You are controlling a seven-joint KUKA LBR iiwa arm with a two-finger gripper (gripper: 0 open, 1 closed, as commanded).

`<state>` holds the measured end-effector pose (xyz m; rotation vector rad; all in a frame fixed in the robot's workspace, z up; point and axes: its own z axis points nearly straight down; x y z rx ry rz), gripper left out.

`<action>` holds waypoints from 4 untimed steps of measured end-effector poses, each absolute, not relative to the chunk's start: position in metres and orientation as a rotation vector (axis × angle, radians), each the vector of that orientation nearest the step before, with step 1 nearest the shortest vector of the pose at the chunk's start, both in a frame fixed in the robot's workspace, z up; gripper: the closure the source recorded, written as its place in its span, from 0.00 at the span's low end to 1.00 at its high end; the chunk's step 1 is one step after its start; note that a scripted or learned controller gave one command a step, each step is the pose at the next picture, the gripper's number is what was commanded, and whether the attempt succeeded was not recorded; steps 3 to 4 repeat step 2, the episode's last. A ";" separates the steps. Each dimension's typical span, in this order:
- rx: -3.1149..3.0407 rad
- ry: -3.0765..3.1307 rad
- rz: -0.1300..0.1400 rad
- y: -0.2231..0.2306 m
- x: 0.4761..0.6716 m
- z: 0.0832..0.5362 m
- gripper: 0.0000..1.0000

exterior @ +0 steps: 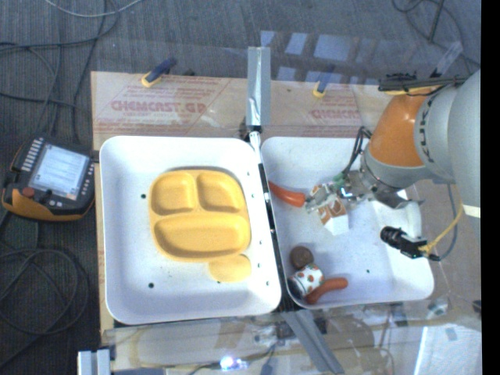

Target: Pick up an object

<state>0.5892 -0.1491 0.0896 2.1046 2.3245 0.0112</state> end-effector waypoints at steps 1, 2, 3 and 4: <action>2.104 2.322 0.011 -0.150 0.590 0.099 1.00; 2.304 2.138 -0.007 -0.079 0.581 0.225 1.00; 2.304 2.138 -0.007 -0.079 0.581 0.225 1.00; 2.304 2.138 -0.007 -0.079 0.581 0.225 1.00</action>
